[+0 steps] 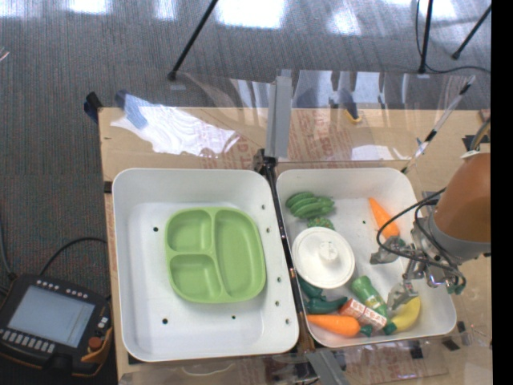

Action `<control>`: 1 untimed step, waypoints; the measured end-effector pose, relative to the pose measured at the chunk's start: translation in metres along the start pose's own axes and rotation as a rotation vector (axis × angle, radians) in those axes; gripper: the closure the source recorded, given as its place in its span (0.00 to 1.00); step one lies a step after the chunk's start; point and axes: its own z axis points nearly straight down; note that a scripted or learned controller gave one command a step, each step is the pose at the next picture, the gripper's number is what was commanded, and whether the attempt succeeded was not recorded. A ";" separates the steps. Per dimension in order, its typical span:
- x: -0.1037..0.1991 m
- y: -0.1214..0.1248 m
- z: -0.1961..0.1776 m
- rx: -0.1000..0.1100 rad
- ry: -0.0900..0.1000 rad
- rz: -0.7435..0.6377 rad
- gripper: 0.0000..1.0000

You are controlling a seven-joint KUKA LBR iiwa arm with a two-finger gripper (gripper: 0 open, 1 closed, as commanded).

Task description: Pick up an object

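Hovering near the right bin's (pixel 284 215) right wall, the gripper (pixel 403 293) hangs above a banana (pixel 407 315); beside it lie carrots (pixel 383 216), a white lid (pixel 323 257). Left bin (pixel 128 239) holds a green plate (pixel 215 253).

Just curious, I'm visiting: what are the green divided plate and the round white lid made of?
The green three-compartment plate looks like moulded plastic, matte, with even colour and soft rounded edges. The round white lid with a knob looks like plastic too, smooth and slightly glossy, though ceramic cannot be ruled out.
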 end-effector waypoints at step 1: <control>-0.093 0.000 -0.002 0.000 -0.004 -0.161 0.00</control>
